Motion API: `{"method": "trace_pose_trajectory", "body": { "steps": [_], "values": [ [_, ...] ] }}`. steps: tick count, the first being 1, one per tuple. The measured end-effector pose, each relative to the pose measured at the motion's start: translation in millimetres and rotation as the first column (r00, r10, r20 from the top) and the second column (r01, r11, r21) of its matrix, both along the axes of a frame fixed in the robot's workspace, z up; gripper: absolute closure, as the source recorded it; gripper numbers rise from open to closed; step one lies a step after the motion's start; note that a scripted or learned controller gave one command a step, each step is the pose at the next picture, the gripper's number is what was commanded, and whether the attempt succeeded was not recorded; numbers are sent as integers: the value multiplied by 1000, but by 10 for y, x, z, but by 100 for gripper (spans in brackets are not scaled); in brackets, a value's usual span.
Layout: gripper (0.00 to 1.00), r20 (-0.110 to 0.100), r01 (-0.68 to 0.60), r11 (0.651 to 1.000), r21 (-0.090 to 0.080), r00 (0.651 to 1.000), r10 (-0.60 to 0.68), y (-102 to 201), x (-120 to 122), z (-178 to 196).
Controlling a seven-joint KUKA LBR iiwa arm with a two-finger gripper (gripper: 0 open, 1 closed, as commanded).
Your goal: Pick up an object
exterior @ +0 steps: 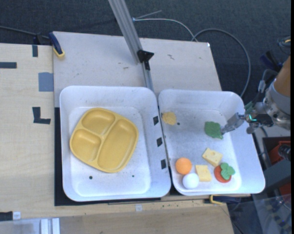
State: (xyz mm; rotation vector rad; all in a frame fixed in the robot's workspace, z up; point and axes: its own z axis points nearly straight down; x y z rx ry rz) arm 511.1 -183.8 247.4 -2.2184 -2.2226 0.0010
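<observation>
The right bin (195,101) holds several small items. A green leafy piece (213,129) lies near its right wall, and my gripper (231,123) reaches in from the right with its tip right beside that piece, perhaps touching it. Along the front lie an orange ball (184,165), a white ball (190,181), two yellow cheese blocks (212,156) (203,172) and a red tomato with a green top (224,172). A pale yellow round piece (169,118) sits at the back left of that bin.
A yellow divided plate (104,139) lies in the left bin (73,179). A slanted metal pole (127,23) with a black clamp (145,56) stands behind the bins. Cables (225,33) run at the back right.
</observation>
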Motion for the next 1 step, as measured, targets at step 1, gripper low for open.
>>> {"method": "trace_pose_trajectory", "body": {
  "steps": [1],
  "values": [
    [0, 8, -2, 1000, -2, 1000, 2, 206, -256, 819]
  ]
}}
